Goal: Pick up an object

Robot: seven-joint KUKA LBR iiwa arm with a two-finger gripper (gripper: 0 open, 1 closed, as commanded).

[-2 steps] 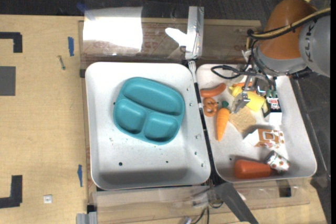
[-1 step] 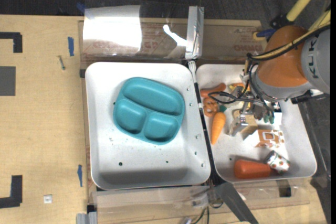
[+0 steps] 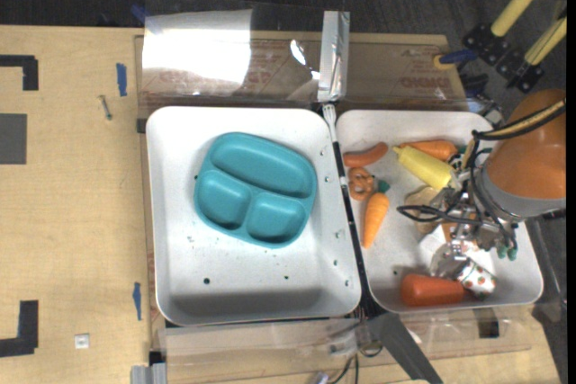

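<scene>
Your right white bin (image 3: 526,288) is crowded: a yellow plastic bottle (image 3: 423,165), orange carrots (image 3: 374,217), a reddish sausage (image 3: 364,155). The left white bin (image 3: 171,193) bears a teal divided plate (image 3: 256,188). Your gripper (image 3: 454,261) hangs just above the red-orange oblong toy (image 3: 430,289) by the near rim; whether it grips, you cannot tell.

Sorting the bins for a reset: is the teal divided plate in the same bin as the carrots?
No, the teal plate lies in the left bin, while the carrots lie in the right bin.
</scene>
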